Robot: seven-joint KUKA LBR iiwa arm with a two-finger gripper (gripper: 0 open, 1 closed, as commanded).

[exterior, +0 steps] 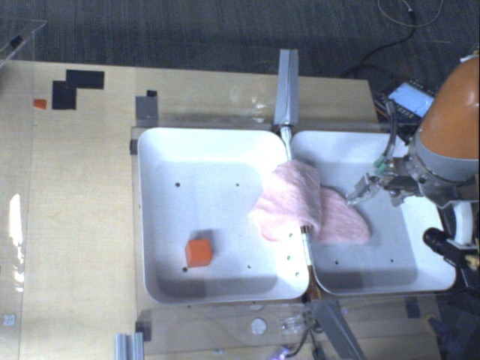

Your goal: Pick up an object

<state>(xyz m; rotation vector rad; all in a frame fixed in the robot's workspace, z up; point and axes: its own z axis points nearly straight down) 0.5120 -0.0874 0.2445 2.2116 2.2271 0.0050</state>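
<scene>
A pink cloth [300,205] lies draped over the divider between the two bins, with part in each bin. An orange cube [199,252] sits in the left bin [157,201] near its front. My gripper [360,190] hovers in the right bin [390,265], just right of the cloth's edge. Its fingers are open and point left toward the cloth, with nothing between them. The arm's orange band [457,107] rises at the right.
A grey metal post [287,88] stands behind the bins at the divider. Black blocks [73,87] and a small orange piece [40,103] lie at the bench's far left. Cables and a device [409,100] sit behind the right bin.
</scene>
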